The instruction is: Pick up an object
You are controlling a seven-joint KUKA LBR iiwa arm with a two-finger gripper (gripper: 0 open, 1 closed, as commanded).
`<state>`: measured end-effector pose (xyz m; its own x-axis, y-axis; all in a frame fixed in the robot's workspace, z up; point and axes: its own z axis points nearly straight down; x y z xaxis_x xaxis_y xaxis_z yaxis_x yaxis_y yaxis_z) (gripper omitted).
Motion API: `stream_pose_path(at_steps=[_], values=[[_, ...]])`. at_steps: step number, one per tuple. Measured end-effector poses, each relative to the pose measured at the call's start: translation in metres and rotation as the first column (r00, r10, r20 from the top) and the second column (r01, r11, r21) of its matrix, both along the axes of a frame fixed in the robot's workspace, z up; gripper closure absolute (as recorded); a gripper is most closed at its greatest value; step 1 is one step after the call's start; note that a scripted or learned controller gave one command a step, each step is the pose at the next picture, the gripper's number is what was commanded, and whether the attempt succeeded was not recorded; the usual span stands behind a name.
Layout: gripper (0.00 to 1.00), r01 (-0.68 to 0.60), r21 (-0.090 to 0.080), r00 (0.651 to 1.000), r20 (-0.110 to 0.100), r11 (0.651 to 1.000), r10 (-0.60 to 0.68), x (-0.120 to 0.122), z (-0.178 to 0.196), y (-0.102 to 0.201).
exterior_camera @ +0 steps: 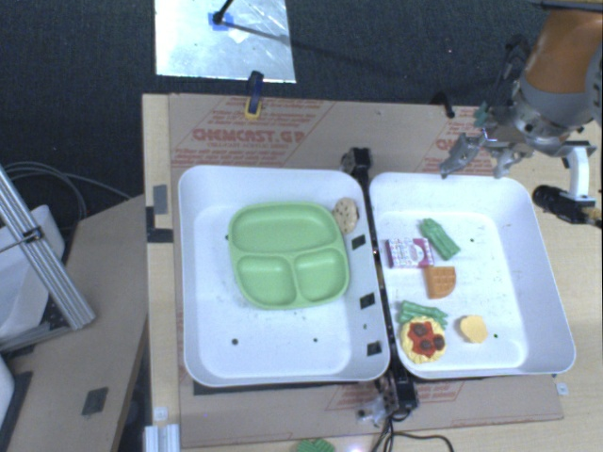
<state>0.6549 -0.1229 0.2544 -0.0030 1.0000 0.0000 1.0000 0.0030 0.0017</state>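
The right bin [537, 252] holds several toy foods: a green pickle [438, 238], a pink and white packet [408, 252], an orange cracker [439, 281], a yellow chunk [472, 329], a small pizza [424, 339] and green beans [421, 311]. My gripper [479, 162] hangs over the far rim of this bin, above and behind the pickle. Its fingers are spread open and there is nothing between them. A cookie [346, 215] lies in the left bin beside the plate.
In the left bin [203, 281] sits a green divided plate [287, 255]. A metal sheet [224, 26] lies on the floor beyond the bench. An aluminium frame [38, 262] stands at the left.
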Motion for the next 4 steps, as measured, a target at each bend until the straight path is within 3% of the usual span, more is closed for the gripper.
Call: stream_pose_path(at_steps=[1,2,3,4], values=[[0.0,0.003,0.001,1.0,-0.005,1.0,-0.003,-0.04,-0.098,-0.004],[0.0,0.006,0.002,1.0,0.007,1.0,-0.006,-0.064,-0.169,-0.013],[0.0,0.002,-0.005,1.0,0.014,1.0,-0.002,-0.096,-0.165,0.022],[0.0,-0.002,-0.002,1.0,0.007,1.0,0.002,-0.04,-0.166,0.02]])
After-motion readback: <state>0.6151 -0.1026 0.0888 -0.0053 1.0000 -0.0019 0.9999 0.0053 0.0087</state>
